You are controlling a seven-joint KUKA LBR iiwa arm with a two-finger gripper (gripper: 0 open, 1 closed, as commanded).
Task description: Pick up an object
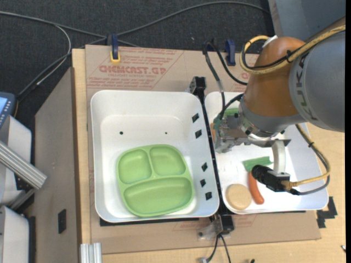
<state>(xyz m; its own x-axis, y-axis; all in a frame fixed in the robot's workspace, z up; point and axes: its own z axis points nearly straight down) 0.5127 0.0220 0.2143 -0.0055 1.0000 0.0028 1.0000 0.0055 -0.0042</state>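
I'm seeing an orange sausage (256, 190) lying in the right bin (307, 199) near its front edge, just beside a round tan bun (238, 196), with a green piece (258, 163) behind it. My gripper (226, 138) is hanging low over that bin's left side; its opening I cannot tell. A green divided plate (156, 179) is sitting in the left bin (140, 106).

Dark grey carpet (137, 10) fills the top of the frame, crossed by thin black cables (49, 23). A brown cardboard sheet (137, 64) with red lettering covers the light wooden bench (334, 147); blue clamps (114, 44) grip its upper edge
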